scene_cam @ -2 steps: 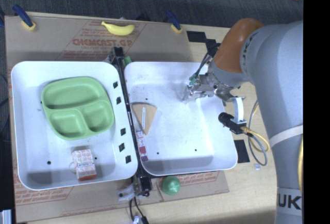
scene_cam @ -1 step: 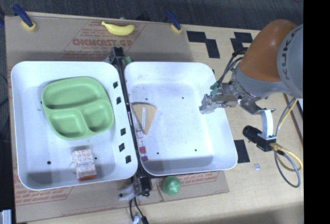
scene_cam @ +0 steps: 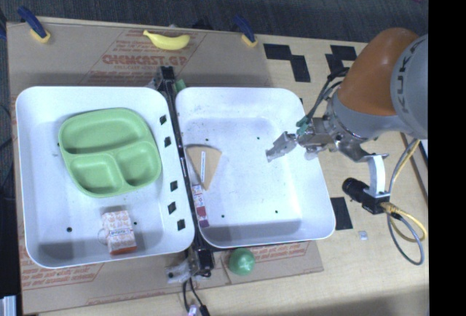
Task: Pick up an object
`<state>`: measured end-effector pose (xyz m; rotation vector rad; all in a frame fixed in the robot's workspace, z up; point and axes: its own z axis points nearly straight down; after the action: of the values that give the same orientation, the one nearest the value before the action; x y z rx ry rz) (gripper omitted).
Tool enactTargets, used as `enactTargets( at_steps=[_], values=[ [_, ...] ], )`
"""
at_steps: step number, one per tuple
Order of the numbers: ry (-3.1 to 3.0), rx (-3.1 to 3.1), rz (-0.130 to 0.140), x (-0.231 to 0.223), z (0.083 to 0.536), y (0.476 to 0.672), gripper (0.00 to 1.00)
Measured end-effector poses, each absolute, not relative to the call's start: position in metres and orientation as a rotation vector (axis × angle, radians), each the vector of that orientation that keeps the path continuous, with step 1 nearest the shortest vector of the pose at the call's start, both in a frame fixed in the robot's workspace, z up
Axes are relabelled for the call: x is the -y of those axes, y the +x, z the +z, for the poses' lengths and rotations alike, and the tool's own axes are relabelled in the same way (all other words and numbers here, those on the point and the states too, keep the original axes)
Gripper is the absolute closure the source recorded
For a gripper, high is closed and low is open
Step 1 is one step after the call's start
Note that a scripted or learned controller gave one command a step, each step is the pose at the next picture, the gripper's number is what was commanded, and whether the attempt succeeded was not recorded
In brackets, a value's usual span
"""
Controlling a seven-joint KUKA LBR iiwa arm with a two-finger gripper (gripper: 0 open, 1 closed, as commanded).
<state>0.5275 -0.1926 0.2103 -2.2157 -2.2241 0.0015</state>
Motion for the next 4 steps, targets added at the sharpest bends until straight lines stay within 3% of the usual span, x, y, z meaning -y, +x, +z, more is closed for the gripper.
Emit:
enactTargets(
  at_steps=[1,2,3,4],
  values=[
    [-2.213,2.227,0.001,0.210,0.186,0.595,0.00],
    [-2.211,2.227,0.003,0.209,0.090,0.648,0.00],
    [-2.214,2.228,-0.003,0.161,0.148,0.658,0.00],
    [-2.218,2.226,0.000,0.211,0.200,0.657,0.00]
  ],
)
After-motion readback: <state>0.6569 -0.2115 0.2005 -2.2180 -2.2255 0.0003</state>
